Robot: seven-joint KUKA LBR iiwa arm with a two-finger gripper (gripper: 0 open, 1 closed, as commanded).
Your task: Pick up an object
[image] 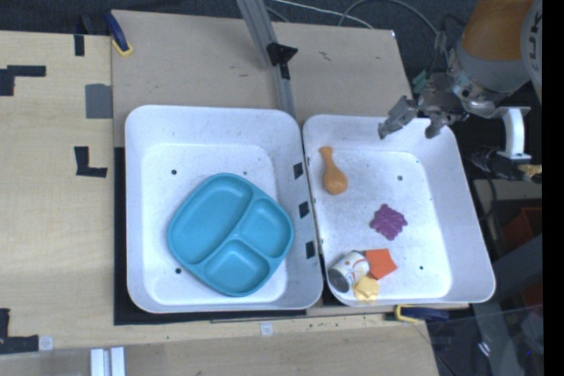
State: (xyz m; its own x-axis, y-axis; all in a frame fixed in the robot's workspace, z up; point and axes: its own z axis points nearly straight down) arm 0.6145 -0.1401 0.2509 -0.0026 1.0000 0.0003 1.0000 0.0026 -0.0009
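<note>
My gripper (411, 127) hangs over the far right corner of the right bin (441, 216), its two fingers spread open with nothing between them. In that bin lie an orange-tan drumstick-shaped toy (332, 173) near the left wall, a purple lumpy piece (388, 221) in the middle, and at the near edge an orange block (381, 261), a small yellow piece (366, 287) and a white-and-grey cup-like object (344, 270). The gripper is well above and behind all of them.
The left bin (145, 189) holds a blue divided plate (230, 233). A grey metal post (251, 4) slants up from between the bins at the back. Cables run over the dark floor behind the bench.
</note>
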